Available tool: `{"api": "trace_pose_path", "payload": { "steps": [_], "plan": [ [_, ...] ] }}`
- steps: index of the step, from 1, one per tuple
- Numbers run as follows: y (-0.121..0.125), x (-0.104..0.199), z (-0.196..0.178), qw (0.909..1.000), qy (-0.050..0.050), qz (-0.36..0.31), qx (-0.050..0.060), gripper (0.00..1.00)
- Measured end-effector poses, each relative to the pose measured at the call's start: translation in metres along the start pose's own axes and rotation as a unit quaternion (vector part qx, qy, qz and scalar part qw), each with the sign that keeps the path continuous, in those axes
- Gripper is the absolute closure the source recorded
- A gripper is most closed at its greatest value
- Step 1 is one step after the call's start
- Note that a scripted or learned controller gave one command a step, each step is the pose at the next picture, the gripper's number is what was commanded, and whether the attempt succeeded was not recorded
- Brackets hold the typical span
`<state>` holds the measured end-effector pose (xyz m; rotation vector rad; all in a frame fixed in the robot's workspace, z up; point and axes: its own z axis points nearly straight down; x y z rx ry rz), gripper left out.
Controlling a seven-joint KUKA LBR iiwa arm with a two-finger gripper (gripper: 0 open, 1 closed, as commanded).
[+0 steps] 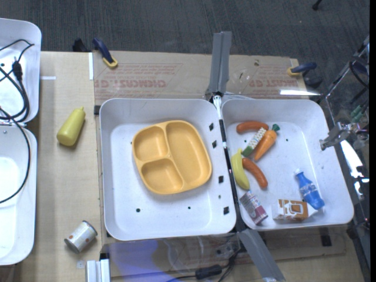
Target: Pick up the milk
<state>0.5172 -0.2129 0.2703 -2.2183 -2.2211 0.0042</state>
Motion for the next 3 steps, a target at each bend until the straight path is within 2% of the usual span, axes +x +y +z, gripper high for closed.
{"api": "trace_pose_path", "payload": {
  "steps": [1,2,3],
  "plan": [
    [0.016,0.064,0.179,1.0000,0.000,0.010,-0.001,0.00],
    [-0.040,0.099,0.128,0.9970,0.001,0.078,0.000,0.00],
    [-0.040,0.072,0.180,0.9975,0.001,-0.071,0.000,0.00]
  ]
}}
